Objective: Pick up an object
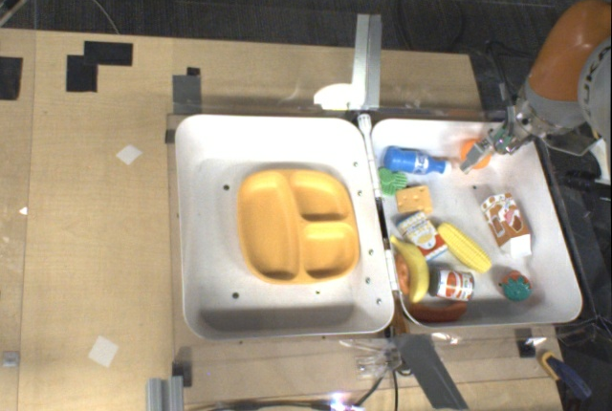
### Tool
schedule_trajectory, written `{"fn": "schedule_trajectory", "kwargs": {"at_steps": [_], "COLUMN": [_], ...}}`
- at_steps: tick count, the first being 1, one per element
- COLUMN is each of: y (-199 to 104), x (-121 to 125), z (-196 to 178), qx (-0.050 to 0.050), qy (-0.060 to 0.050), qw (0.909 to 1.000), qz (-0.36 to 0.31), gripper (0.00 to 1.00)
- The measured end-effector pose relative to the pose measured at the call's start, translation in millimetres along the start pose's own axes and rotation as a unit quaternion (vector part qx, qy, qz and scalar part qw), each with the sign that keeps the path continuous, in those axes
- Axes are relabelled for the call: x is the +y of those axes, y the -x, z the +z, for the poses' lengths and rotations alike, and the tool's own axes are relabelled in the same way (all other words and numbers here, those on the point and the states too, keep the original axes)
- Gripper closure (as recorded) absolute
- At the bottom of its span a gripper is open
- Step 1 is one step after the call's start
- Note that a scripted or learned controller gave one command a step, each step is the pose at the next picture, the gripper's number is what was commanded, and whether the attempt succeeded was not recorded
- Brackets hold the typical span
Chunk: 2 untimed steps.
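Note:
My gripper hangs over the far right corner of the right bin, below the orange-banded wrist. A small orange object sits right at its tip; whether it is gripped is unclear. To its left lies a blue bottle. Further toward the front are a green item, a tan cracker, a yellow corn cob, a banana, a red can, a teal ball and a brown-and-white packet.
The left bin holds a yellow divided plate. A metal post stands behind the seam between the bins. Bare floor of the right bin shows between the packet and the gripper.

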State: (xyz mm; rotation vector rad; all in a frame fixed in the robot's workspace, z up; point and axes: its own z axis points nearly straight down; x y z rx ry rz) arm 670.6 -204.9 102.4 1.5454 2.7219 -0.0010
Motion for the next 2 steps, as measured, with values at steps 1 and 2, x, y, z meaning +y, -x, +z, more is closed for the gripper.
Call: {"fn": "schedule_trajectory", "kwargs": {"at_steps": [1,2], "y": [-27.9,-89.2], "x": [15.3,32.3], "z": [12.4,-93.5], "qx": [0.003,0.0], "qy": [-0.003,0.005], "qw": [0.9994,0.9928], "qz": [-0.034,-0.12], "gripper": [1.0,1.0]}}
